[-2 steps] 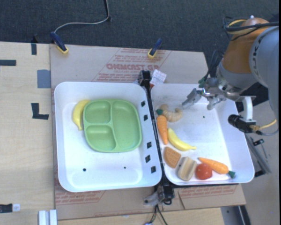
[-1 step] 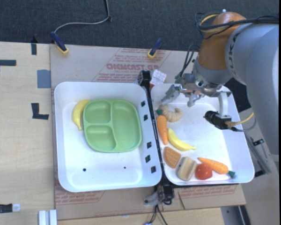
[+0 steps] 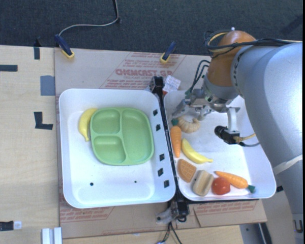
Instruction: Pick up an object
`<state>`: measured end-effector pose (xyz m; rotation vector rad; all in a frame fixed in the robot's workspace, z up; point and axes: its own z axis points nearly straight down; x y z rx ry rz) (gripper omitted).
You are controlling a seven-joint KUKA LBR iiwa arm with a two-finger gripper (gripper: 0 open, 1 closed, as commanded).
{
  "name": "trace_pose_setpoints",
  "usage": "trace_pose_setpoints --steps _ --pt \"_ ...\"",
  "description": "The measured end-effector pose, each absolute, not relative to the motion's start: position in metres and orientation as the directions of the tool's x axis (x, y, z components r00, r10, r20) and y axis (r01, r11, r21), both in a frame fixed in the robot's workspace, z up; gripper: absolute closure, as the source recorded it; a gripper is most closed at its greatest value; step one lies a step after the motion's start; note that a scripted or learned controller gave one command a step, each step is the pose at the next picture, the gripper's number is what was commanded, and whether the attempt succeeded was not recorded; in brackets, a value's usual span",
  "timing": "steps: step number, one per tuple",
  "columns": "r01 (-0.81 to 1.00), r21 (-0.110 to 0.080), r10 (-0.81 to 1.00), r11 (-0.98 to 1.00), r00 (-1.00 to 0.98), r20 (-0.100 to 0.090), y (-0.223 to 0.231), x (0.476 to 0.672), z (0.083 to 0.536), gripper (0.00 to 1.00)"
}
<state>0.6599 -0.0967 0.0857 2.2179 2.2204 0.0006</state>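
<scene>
Camera view: hand [image 3: 193,110] low in right white shallow bin [image 3: 254,159], directly over tan round bread-like toy [image 3: 189,124] near orange plastic carrot [image 3: 176,140]. Cannot tell whether hand is clenched or released. Judged: reach done; grasp unconfirmed, lift left. Nothing seen raised off bin floor.

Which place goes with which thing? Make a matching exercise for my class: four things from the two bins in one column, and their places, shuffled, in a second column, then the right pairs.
Things
1. green divided tray
2. banana in the left bin
3. tomato
4. banana in the right bin

Places
A. tucked against the tray's left edge
B. near the front edge of the right bin, beside a carrot
C. middle of the left bin
D. middle of the right bin, just right of an upright carrot

Pairs: 1-C, 2-A, 3-B, 4-D
</scene>
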Motion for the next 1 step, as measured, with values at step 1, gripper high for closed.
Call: trace_pose_setpoints --steps 1 --pt "1.000 0.001 1.000 0.001 -0.001 -0.002 -0.0962 0.6618 0.0855 0.00"
